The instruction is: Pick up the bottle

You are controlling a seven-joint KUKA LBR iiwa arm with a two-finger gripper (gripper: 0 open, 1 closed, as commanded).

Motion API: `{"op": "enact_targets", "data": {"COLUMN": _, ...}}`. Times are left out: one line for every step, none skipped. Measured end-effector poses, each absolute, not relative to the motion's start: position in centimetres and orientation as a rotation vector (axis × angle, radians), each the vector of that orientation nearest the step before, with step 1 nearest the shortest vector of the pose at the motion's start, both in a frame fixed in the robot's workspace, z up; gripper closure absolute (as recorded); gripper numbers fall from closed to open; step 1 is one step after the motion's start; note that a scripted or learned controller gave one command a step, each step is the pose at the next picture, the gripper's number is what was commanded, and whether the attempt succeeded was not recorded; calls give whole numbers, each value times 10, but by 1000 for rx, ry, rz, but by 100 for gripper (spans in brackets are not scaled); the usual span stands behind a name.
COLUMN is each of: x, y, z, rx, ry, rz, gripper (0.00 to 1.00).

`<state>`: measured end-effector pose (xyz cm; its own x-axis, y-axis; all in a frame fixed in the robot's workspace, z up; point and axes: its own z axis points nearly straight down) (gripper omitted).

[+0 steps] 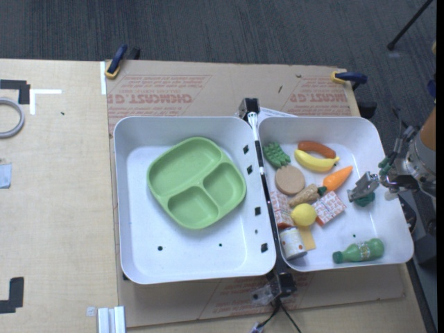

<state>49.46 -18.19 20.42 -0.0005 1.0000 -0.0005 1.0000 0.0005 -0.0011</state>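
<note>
- Bench (48,207) of pale wood at far left, with black tape marks and a grey ring (8,118) near the edge.
- Cardboard sheet (173,89) under both bins, red print reading mirrored and upside down; letters too blurred to make out with certainty.
- Blue-and-yellow clamp (116,59) at the sheet's upper left corner, another clamp (349,78) at its upper right.
- Left bin (132,255), white and shallow, with a green divided plate (197,182) lying flat near the middle; three compartments.
- Black clips (250,107) along the seam between the bins.
- Right bin (326,125), crowded on its left half: green toy vegetable (277,154), round tan disc (289,180), yellow lemon (304,215), small can (292,243) with a red-and-white label, print unreadable.
- Further right: banana (316,161) with a red-orange piece (316,148) just above, carrot (337,178), patterned red-and-white packet (329,207), writing unreadable.
- Bottle (359,251), green, lying on its side at the lower right corner of the right bin, cap toward the left, pale label illegible, well apart from the food cluster.
- Gripper (363,189) over the right side of the right bin, above the bottle and clear of it; nothing between the fingers, spread of the fingers cannot be told.
- Arm (416,165) reaching in from the right edge.
</note>
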Motion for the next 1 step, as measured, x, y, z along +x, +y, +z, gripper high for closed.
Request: {"op": "enact_targets", "data": {"x": 495, "y": -182, "z": 214, "rx": -2222, "ry": -2222, "rz": 3, "gripper": 100}}
